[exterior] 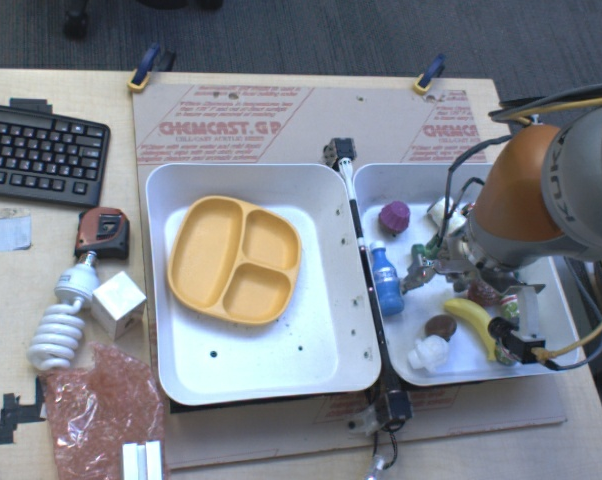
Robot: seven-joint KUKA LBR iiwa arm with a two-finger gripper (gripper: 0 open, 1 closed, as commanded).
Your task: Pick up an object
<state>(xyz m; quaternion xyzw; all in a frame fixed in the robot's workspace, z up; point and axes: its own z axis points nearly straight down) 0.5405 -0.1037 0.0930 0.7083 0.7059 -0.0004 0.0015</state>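
Observation:
My gripper [417, 271] hangs low in the right bin [421, 180], just right of a blue bottle [386, 280] that lies by the bin's left wall. Its two fingers stand apart, open, with nothing between them. A purple lump [394, 216] lies farther back. Toward the front are a yellow banana [471, 318], a brown round piece [441, 325] and a white lump [429, 352]. The grey arm with its orange band [516, 193] covers the right half of that bin.
The left bin [181, 353] holds a yellow divided plate [234, 259]. On the bench to the left lie a keyboard [41, 153], a tape measure [103, 233], a spiral bulb [61, 318], a white cube [119, 301] and pink wrap [96, 403].

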